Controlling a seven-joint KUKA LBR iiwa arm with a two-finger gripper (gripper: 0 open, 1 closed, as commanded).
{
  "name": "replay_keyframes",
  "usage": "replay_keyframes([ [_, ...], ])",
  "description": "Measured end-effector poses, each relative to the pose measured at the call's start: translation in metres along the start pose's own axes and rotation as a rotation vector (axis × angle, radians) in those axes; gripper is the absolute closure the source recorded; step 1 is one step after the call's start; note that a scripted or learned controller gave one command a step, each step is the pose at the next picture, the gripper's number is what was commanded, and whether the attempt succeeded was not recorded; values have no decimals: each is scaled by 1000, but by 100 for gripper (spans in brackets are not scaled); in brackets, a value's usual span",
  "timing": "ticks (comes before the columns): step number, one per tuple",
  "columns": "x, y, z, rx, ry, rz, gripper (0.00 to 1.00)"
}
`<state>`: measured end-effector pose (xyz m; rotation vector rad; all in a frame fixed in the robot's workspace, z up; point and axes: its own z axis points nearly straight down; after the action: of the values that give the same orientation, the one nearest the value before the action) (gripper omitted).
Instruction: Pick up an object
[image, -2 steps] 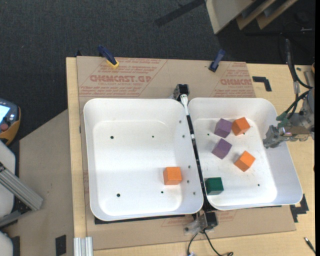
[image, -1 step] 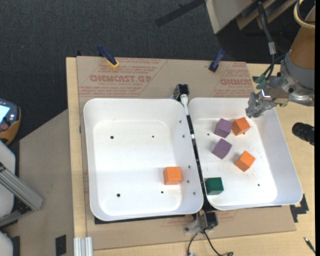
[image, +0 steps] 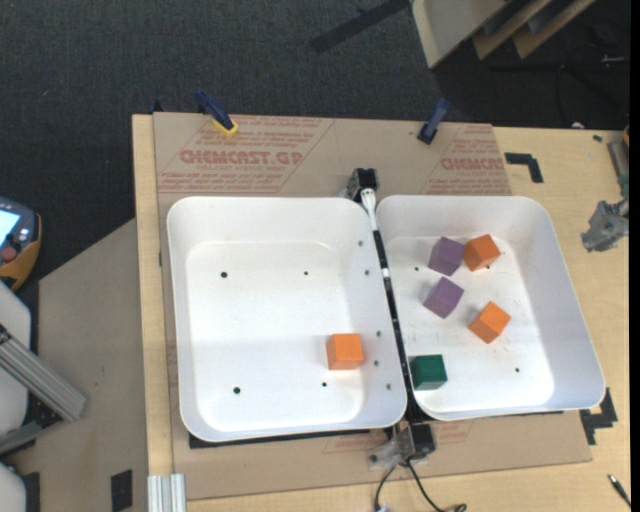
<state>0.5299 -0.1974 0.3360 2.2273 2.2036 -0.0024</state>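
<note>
Camera view looks down at a slant on a brown cardboard-covered surface (image: 300, 150) carrying two shallow white bins side by side. On the left, the left bin (image: 190, 300) holds a single orange cube (image: 345, 351), which sits near the bin's lower right corner, close to the inner wall and well apart from everything else. Its top face is bright orange and it lies flat on the bin floor.

A black divider strip (image: 385, 290) runs between the two bins where their rims meet.

Further right, the right bin (image: 560, 300) holds five blocks. A dark green cube (image: 429, 371) rests at the bin's lower left, just beside the inner wall. Above it, a purple cube (image: 443, 297) lies near the middle, and a second purple cube (image: 446, 255) sits further up. Touching or just beside that upper purple cube is an orange cube (image: 481, 252) toward the bin's far side. Another orange cube (image: 490, 322) lies to the right of the lower purple one, turned at an angle.

Two blue clamps (image: 215, 112) grip the far edge of the cardboard. At the right edge a grey metal part (image: 604, 225) shows; whether it is the end effector, and how its fingers stand, cannot be told.
</note>
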Motion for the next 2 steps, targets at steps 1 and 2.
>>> replay_keyframes([
  [1, 72, -2, -110, -11, 5, -18, 100],
  [2, -9, -24, -76, 8, 5, -2, 100],
])
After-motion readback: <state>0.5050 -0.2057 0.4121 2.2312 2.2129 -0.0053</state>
